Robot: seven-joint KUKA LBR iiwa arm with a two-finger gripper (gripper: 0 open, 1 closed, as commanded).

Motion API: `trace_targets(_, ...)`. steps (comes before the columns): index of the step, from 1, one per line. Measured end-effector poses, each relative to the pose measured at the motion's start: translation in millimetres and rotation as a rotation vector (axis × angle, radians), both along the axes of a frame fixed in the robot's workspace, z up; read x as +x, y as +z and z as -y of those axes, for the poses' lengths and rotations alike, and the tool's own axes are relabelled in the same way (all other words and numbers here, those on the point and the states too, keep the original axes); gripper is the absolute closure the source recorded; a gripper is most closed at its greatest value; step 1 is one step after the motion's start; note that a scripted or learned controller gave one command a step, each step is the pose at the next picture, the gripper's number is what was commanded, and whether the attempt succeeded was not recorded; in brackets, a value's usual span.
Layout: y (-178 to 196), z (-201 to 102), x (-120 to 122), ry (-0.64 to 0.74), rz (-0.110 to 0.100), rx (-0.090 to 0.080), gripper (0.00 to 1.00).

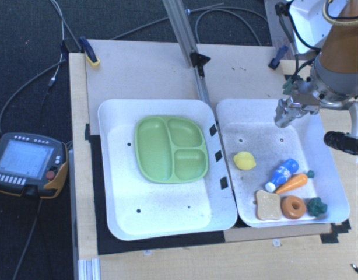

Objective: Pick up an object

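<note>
The right bin (249, 121) holds a yellow lemon (245, 161), a blue bottle with a white cap (282, 174), an orange carrot (292, 183), a slice of toast (267, 205), a brown donut (293, 206) and a green broccoli piece (316, 206). My gripper (283, 116) hangs over the far right part of this bin, well above and behind the objects. Nothing is between its fingers.
The left bin (118, 214) carries a green divided plate (170, 149). A slanted metal pole (185, 28) crosses the bench between the bins. A teach pendant (26, 165) lies on the floor at left. Cables run behind the bench.
</note>
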State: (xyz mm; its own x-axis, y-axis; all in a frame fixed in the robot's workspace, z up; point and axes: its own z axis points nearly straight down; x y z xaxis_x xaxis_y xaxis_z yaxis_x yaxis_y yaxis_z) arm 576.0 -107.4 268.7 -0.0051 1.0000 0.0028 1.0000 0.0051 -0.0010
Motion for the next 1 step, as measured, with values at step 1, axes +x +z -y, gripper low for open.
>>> trace_targets(1, -8.5, -61.8, -15.8, 0.001, -0.002, 0.000, 1.00)
